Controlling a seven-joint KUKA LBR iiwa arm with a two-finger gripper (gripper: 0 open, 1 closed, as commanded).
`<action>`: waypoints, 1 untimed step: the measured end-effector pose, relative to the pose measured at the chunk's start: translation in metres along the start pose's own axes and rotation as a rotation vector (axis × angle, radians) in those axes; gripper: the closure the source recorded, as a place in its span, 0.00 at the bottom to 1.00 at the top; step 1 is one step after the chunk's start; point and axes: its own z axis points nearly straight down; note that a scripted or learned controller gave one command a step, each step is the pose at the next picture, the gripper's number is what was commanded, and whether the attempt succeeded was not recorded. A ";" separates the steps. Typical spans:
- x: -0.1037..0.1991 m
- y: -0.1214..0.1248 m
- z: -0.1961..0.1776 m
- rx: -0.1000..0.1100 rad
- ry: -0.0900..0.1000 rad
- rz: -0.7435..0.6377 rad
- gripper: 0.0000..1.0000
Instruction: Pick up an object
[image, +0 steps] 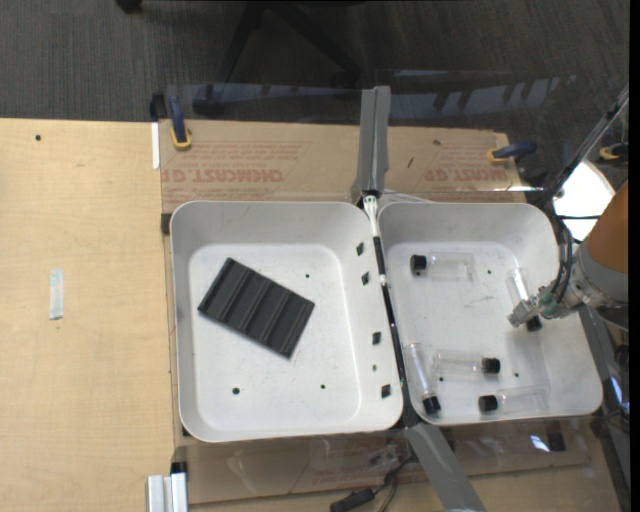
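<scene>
You are looking down on two shallow white plastic bins set side by side on a sheet of brown cardboard. The left bin (190, 330) holds a dark grey ribbed rectangular panel (256, 307), lying flat and turned at an angle, a little left of the bin's middle and well apart from every wall. The right bin (560, 250) holds several clear plastic tubes with black caps. One capped clear tube (442, 265) lies near the upper left of that bin with its cap pointing left. A second clear tube (424, 378) lies along the bin's left wall, cap toward the lower edge. A third tube (462, 366) lies across the lower middle with its black cap at the right end, and a fourth tube (512, 402) rests along the lower edge with its cap at the left. A fifth clear tube (520, 290) stands tilted near the right wall. The grey arm (605, 270) comes in from the right, and its two-finger gripper (528, 318) sits low at the right side of the right bin, just beside the lower end of that tilted tube. You cannot tell from this view how the pincer stands or whether anything lies between its tips.
</scene>
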 end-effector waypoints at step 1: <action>0.074 0.071 -0.056 0.027 0.006 0.033 1.00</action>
